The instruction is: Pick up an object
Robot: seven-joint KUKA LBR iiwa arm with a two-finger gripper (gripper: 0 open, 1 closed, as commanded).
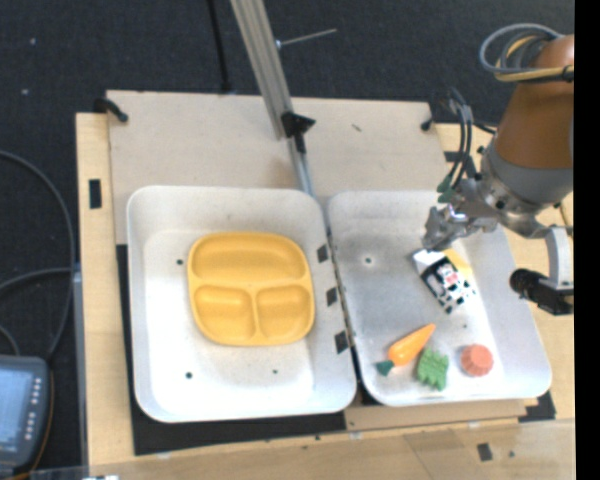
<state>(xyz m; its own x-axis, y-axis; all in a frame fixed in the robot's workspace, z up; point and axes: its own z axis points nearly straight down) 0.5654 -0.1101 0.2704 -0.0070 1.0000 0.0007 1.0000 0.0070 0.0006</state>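
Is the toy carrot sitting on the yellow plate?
No, the carrot lies in the right bin, while the yellow plate sits in the left bin.

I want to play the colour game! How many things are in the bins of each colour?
Yellow: 1, the divided plate in the left bin
Orange: 2, the carrot and the round thing
Green: 1, the leafy piece
Black-and-white: 1, the small box
Total: 5
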